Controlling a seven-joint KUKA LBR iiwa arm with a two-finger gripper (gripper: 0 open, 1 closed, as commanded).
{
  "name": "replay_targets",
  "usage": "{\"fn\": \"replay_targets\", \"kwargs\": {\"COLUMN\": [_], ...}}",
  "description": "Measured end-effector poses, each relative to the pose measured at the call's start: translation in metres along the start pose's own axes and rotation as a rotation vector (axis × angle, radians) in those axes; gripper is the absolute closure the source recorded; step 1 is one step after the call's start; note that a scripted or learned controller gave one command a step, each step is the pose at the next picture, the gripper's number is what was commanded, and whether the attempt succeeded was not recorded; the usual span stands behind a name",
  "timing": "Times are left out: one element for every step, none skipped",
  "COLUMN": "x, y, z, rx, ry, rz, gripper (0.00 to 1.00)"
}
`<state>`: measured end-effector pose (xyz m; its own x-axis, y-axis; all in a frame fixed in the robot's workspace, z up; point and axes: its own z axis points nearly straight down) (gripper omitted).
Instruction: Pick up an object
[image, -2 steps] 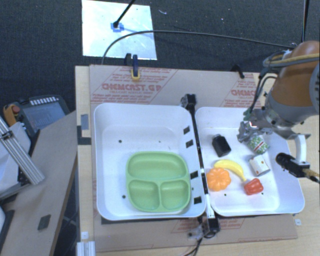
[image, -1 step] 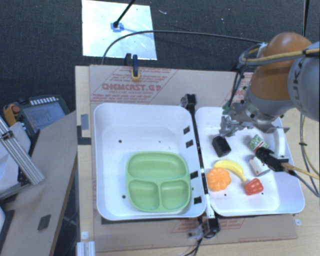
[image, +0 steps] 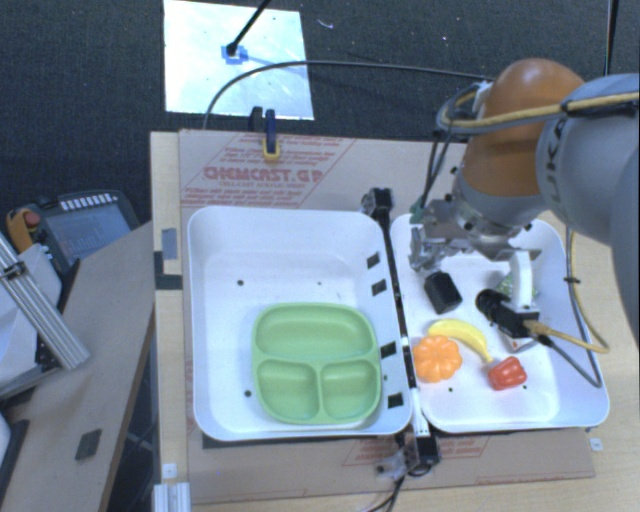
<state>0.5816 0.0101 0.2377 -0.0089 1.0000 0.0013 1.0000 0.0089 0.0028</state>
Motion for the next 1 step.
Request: {"fn": "replay_targets", "kwargs": {"x": [0.049], "y": [0.0093], "z": [-0.0054], "rx": [0.0], "ry": [0.001], "rz": [-0.001], "gripper": [1.0]}}
